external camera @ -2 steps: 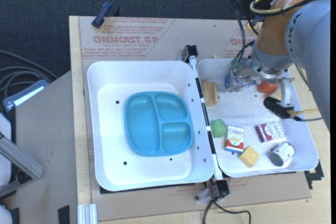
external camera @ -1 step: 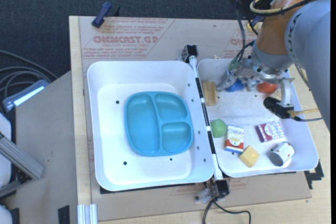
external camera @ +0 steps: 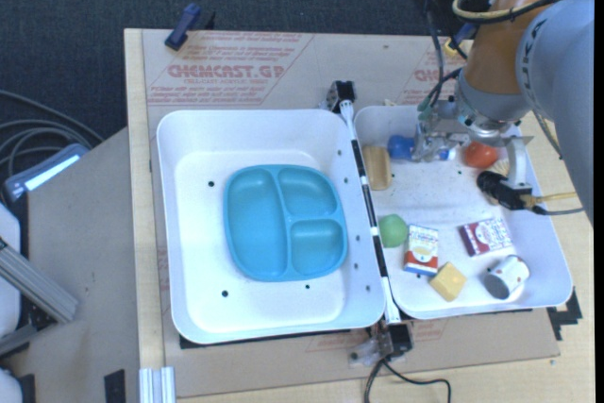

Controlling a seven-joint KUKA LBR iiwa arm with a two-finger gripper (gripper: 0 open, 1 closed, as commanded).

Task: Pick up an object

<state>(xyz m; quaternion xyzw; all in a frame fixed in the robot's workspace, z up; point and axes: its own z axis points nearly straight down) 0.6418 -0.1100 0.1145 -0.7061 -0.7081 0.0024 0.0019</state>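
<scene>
Dark carpet round bench w/ two bins. Our gripper hangs at right bin's far edge, beside blue object; can't tell its state. Obj looks small, light, prob. rigid; we'd pinch across its middle.

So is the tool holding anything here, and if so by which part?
Cannot be told. The tool is down in the far end of the right bin, between a blue object and a red object, but no object shows clearly in its grasp.
</scene>
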